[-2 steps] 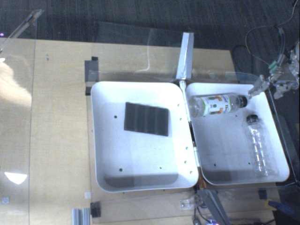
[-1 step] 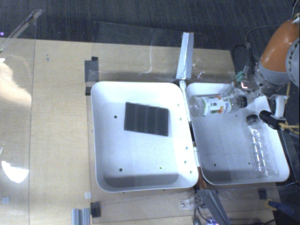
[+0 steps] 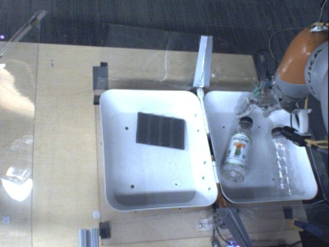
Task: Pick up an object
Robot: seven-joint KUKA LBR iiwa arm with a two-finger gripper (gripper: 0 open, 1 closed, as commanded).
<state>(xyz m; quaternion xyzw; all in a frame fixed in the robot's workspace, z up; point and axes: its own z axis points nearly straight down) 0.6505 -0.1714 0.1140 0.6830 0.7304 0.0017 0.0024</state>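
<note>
A clear bottle (image 3: 237,151) with a black cap and an orange and green label lies on its side in the right bin (image 3: 303,189), cap toward the far wall. To its right lies a second clear, ribbed bottle (image 3: 281,161) with a dark cap, hard to make out against the white floor. A flat black rectangular pad (image 3: 160,130) rests in the left bin (image 3: 118,189). My gripper (image 3: 261,101) hangs over the right bin's far edge, just beyond and right of the labelled bottle's cap, apart from it. Nothing shows in its grasp.
The grey arm with its orange band (image 3: 298,58) comes in from the upper right, above the right bin's far corner. A metal bar (image 3: 203,60) stands behind the seam between the bins. Cables run along the right side.
</note>
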